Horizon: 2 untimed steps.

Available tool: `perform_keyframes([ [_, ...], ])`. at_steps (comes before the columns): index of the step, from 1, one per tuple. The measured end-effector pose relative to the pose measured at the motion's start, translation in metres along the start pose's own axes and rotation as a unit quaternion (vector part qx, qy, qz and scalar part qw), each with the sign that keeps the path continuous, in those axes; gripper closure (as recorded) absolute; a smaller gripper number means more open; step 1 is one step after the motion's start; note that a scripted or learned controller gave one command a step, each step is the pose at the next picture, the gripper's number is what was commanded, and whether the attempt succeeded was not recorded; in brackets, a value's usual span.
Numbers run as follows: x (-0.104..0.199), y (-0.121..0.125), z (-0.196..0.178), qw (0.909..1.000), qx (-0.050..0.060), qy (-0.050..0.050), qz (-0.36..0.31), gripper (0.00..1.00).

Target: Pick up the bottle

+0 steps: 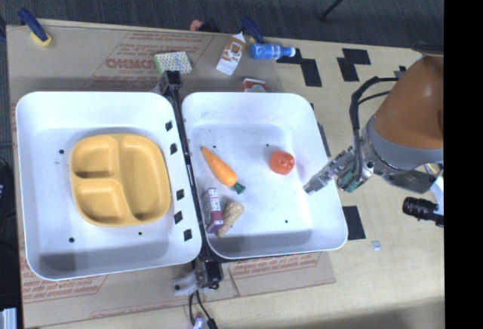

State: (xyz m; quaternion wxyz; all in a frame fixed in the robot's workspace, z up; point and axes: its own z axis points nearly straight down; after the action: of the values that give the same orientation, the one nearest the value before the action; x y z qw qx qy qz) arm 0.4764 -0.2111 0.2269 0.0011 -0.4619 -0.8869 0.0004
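Whether the jaws are open or closed cannot be told; nothing shows between them, and the gripper [326, 176] hovers over the right rim of the right bin [302, 238]. A yellow divided plate [121, 178] fills the left bin [30, 169]. Inside the right bin lie a carrot [219, 167], the small bottle [214, 210] near the front left wall touching a beige piece [232, 215], and a red tomato [282, 161].

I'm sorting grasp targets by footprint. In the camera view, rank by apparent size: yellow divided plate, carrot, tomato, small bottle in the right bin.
1. yellow divided plate
2. carrot
3. small bottle, close to the carrot in length, thinner
4. tomato
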Motion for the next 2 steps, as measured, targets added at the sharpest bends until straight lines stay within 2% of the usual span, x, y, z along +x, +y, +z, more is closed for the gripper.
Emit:
perform_keyframes([
  [1, 0.0002, 0.0003, 0.0228, 0.9816, 0.000, 0.000, -0.191, 1.00],
  [2, 0.0024, 0.0057, 0.0290, 0.9528, 0.000, 0.001, -0.304, 1.00],
])
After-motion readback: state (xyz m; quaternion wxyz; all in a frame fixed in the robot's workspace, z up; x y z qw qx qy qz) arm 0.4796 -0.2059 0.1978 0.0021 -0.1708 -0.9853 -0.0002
